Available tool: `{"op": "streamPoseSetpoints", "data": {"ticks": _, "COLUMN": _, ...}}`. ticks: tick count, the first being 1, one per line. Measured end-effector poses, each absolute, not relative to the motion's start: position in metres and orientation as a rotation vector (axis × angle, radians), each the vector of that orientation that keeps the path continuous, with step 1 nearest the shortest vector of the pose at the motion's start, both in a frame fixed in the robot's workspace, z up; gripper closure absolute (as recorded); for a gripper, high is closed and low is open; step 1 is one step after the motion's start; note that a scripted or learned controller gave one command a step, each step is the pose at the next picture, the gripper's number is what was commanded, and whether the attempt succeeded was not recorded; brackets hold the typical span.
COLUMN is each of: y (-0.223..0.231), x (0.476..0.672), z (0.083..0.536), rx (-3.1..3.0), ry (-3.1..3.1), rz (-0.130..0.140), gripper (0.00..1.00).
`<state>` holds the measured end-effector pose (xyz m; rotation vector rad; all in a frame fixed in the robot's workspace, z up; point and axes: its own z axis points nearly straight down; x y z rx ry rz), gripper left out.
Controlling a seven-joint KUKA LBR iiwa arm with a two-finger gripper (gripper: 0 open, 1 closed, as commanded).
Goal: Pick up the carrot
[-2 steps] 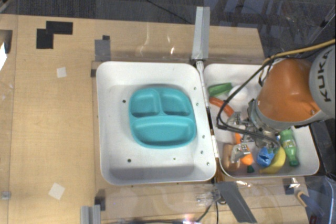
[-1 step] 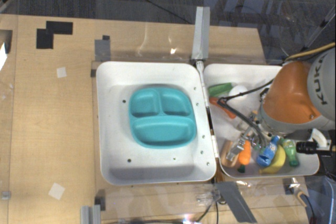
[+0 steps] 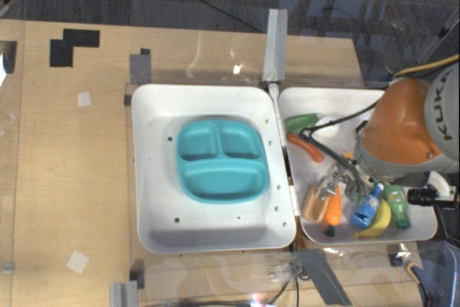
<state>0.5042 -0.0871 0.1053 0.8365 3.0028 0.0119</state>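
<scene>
The carrot point(image 3: 333, 211) lies in the lower middle of the right bin point(image 3: 424, 230), orange with a dark green end pointing toward the bottom of the frame. Just left of it, touching, is a tan, see-through bottle point(image 3: 314, 203). The end effector point(image 3: 341, 180) hangs right above the carrot's upper end; whether it is open or closed I cannot tell. To the right sit a blue bottle point(image 3: 366, 208), a banana point(image 3: 379, 223) and a green object point(image 3: 397, 203). Higher in the bin lie a red-orange pepper point(image 3: 307, 147) and a green vegetable point(image 3: 300, 121). The left bin point(image 3: 151, 154) carries a teal divided plate point(image 3: 222, 159), mid-frame on the wooden worktop point(image 3: 65, 176)
</scene>
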Motion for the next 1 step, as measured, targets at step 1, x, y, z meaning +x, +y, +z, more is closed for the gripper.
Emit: {"op": "streamPoseSetpoints", "data": {"ticks": 1, "y": 0.0179, "x": 0.5093, "z": 0.1877, "rx": 0.953, "ry": 2.982, "rz": 0.012, "gripper": 1.0}}
